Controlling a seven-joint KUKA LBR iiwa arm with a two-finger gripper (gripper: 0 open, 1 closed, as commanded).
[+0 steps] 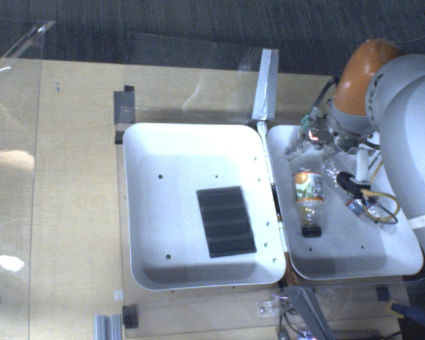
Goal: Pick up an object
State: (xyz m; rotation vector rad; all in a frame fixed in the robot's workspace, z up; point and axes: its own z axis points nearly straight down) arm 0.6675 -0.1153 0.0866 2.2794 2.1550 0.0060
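Observation:
A clear plastic bottle (308, 193) with an orange and green label lies in the right bin (382, 257), its black cap pointing toward the front. A black ridged rectangular pad (226, 221) lies flat in the middle of the left bin (149, 190). My gripper (310, 137) hangs over the back left corner of the right bin, just behind the bottle's base. The grey arm and its orange band (358, 73) cover the bin's right side.
Cables and a black connector (361, 190) hang from the wrist over the right bin beside the bottle. A metal upright (264, 83) stands behind the gap between the bins. A transparent panel covers the bench at left.

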